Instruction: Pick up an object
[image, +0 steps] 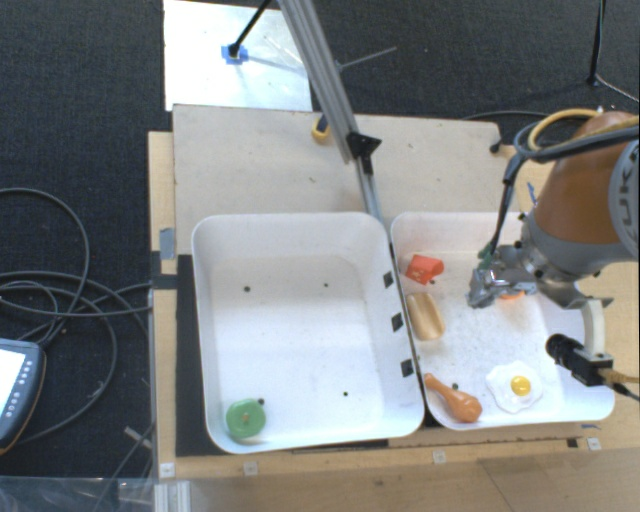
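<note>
Orange object (513, 293) half-hidden under end effector (487, 291)

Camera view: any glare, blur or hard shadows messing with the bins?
Camera view: sharp across both bins; left bin floor is bright, nearly washed out; soft shadows under the green disc and fried egg; the claw looks slightly soft; no obvious distortion.

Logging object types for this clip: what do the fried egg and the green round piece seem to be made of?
Fried egg: probably moulded plastic toy food, smooth and slightly glossy, flat white with a raised, evenly yellow yolk. Green round piece: likely plastic too, uniform colour with faint sheen; too small to be sure.
</note>
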